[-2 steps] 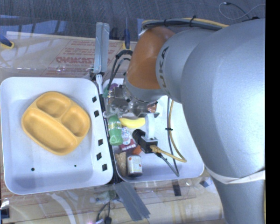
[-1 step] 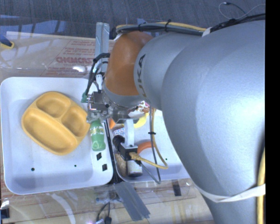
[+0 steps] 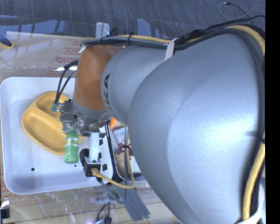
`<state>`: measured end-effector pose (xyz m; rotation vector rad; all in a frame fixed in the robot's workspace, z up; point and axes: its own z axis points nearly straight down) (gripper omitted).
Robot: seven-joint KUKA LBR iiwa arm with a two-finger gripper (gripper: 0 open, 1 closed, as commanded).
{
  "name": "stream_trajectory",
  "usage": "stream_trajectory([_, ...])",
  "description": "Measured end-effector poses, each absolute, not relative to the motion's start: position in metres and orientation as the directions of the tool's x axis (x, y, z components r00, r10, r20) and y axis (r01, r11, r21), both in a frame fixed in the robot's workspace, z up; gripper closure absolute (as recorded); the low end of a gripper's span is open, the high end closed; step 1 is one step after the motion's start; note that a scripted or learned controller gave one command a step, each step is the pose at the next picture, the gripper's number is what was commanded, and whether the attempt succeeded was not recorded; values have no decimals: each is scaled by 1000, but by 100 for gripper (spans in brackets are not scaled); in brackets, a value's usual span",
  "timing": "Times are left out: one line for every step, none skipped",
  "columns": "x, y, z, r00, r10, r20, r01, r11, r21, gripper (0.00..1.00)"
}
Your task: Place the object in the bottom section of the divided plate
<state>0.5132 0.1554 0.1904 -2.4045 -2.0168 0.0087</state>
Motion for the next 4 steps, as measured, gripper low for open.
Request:
stream_trajectory([513, 155, 190, 175, 985, -2, 985, -175, -6, 0])
stream_trajectory([511, 153, 272, 417, 909, 0, 909, -417, 0, 0])
stream_trajectory([511, 155, 280, 407, 913, -3, 913, -407, -2, 100])
stream_trajectory([529, 219, 301, 357, 934, -1, 934, -357, 0, 100])
